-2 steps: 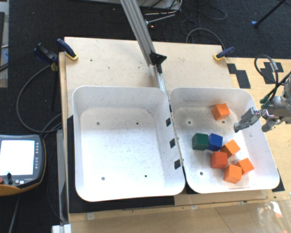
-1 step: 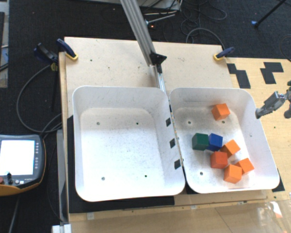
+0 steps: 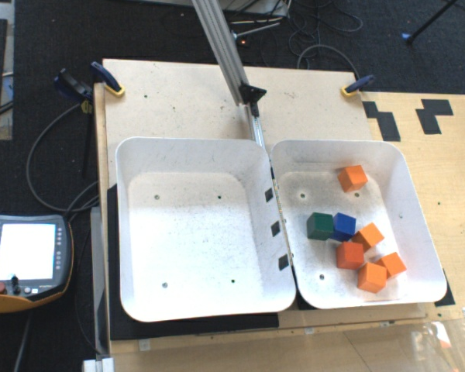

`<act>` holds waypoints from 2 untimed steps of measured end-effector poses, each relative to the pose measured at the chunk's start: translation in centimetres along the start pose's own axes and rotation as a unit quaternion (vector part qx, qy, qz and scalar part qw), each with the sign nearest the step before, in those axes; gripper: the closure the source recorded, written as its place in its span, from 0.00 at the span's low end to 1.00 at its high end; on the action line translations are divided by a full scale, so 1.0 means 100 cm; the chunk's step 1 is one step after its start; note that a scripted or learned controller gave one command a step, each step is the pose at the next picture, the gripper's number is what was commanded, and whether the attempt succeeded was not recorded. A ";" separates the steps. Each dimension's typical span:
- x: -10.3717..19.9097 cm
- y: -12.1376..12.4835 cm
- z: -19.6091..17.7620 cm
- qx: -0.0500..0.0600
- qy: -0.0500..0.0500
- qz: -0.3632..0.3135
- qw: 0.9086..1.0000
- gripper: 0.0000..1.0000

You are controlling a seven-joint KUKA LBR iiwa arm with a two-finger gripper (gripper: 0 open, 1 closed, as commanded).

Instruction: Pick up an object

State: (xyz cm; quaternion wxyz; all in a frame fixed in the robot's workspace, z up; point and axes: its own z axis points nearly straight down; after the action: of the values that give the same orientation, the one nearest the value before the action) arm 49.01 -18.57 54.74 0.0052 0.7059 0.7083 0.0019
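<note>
Orange cubes number five in the right bin (image 3: 403, 169): four clustered (image 3: 372, 276), one apart (image 3: 353, 177). One green cube (image 3: 320, 226) touches one blue (image 3: 344, 224).

The arm's pose and the gripper's state cannot be told from this view over the two bins.

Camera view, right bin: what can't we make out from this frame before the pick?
- Red block: partly covered by the orange block at its upper right, so its full shape is hidden.
- Green block and blue block: touching or just close, too small to tell.
- Orange blocks near the right bin wall: contact unclear.
</note>
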 end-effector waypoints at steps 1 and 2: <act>0.052 0.000 0.001 0.004 0.002 -0.002 1.000 0.00; 0.093 0.000 0.001 0.005 0.002 -0.002 1.000 0.00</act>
State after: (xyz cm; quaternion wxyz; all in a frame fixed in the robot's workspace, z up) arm 49.01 -9.26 54.56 0.0000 0.7046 0.7096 0.0001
